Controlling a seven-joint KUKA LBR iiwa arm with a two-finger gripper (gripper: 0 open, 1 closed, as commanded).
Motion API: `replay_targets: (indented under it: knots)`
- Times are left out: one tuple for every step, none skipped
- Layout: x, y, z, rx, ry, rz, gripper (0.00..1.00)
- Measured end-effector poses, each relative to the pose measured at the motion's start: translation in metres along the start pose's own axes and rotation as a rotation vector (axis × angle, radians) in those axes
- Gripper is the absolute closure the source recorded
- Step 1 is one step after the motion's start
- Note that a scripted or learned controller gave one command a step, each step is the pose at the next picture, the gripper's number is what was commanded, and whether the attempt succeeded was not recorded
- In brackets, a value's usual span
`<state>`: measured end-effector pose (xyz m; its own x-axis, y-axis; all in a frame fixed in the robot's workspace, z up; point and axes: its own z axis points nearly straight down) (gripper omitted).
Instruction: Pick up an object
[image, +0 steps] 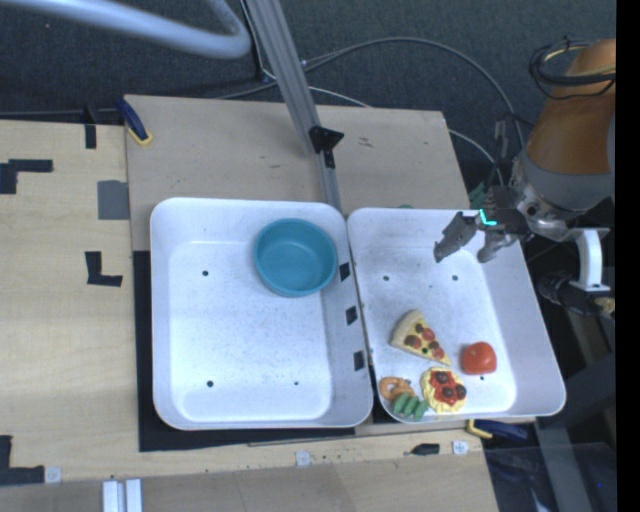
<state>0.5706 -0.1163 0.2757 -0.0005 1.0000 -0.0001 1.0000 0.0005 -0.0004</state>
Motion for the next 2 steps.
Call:
replay_targets:
  knots:
    - [0.0,0.0,0.0,0.0,0.0,0.0,0.0]
    - [-0.001,-0.006,0.061,0.005,0.001,0.0,0.0]
